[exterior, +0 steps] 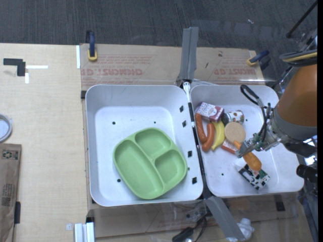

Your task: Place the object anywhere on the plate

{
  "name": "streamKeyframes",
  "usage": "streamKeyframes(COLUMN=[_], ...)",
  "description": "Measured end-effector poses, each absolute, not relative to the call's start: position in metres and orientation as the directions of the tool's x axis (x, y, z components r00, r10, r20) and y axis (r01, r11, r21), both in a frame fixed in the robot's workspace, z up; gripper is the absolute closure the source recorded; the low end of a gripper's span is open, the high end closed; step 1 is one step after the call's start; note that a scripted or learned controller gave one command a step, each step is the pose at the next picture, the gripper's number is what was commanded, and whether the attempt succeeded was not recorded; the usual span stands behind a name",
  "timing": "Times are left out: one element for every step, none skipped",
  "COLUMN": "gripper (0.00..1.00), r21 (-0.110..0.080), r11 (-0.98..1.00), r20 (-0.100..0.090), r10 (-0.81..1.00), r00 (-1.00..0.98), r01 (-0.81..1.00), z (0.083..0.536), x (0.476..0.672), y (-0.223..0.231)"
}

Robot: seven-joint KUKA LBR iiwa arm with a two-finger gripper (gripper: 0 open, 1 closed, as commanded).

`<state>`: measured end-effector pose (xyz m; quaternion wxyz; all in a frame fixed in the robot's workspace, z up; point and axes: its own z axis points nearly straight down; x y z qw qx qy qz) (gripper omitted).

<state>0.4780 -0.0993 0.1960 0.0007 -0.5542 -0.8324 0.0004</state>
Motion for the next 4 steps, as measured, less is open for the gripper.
streamKeyframes(gripper=[1.0,1.0,1.0,0.0], r21=[0.0,-0.001,-0.001,-0.001], r11=[0.461,0.535,0.558,0.558], r20=[-0.002,-0.001,-0.002,-0.002], r10=[0.887,0.845,0.83,0.83], r00=[-0.461,-0.535,-0.558,-0.558], r01=[0.887,0.845,0.83,0.83], z=[0.291,0.293,0.286,0.286], x=[0.479,0.485,0.577,0.577], y=[-0.081,-0.007,0.008,0.008])
